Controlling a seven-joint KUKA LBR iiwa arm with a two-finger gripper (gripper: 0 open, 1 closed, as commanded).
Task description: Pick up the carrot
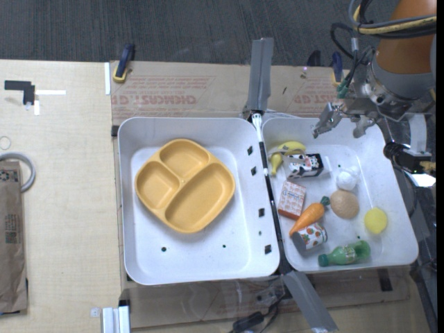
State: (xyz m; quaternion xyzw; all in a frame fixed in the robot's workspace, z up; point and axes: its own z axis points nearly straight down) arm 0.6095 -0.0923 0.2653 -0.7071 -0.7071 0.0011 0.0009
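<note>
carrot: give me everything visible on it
The carrot is a small orange toy, plastic-looking, with a green top at its upper-right end. It lies flat on the floor of the right bin, tilted diagonally, pointed tip toward lower left. It sits beside the pink box, above the can and left of the brown ball, close to or touching each. The gripper is up near the bin's far rim, away from it.
</note>
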